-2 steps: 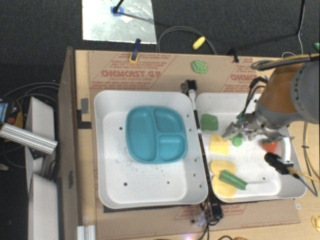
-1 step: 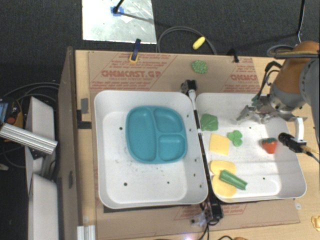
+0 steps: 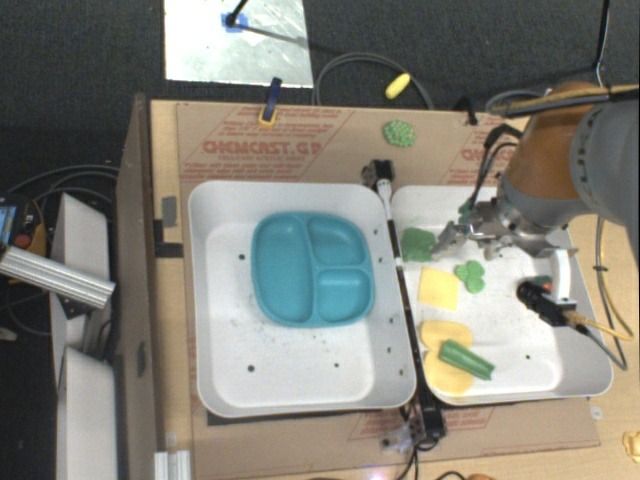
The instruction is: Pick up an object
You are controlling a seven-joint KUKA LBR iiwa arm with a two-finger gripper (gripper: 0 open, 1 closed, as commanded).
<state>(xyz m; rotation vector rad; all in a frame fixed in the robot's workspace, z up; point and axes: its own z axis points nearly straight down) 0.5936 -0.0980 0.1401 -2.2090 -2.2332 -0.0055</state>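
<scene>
My hand (image 3: 462, 230) hung low over the right bin (image 3: 590, 368), near its back-left corner, and from this slanted view I could not tell how far its grip stood apart or whether anything sat in it. The flat green piece (image 3: 417, 244) lay just beside it at nine o'clock, hard against the wall between the bins, and I judged that the likeliest target. The worry was that wall: a closing stroke could have scraped it or skidded the thin piece flat instead of lifting it. The small green cluster (image 3: 470, 276) lay near at six o'clock, the pale yellow square (image 3: 438, 289) at seven, close enough to be nudged. The teal divided plate (image 3: 311, 269) sat well apart in the left bin (image 3: 225, 298)
</scene>
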